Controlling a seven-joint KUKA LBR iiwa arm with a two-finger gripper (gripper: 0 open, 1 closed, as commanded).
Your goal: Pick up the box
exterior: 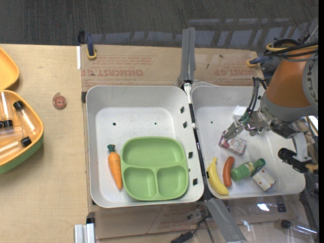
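A robotics lab. A grey and orange robot arm (289,87) with bundled cables reaches over two white bins (101,105) set on cardboard sheets (131,65) on a wooden table (45,196), above dark carpet (126,9). Toy food fills the bins.

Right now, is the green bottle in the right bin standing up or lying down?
Lying down. The green bottle rests on its side on the right bin floor, between the sausage and a small carton.
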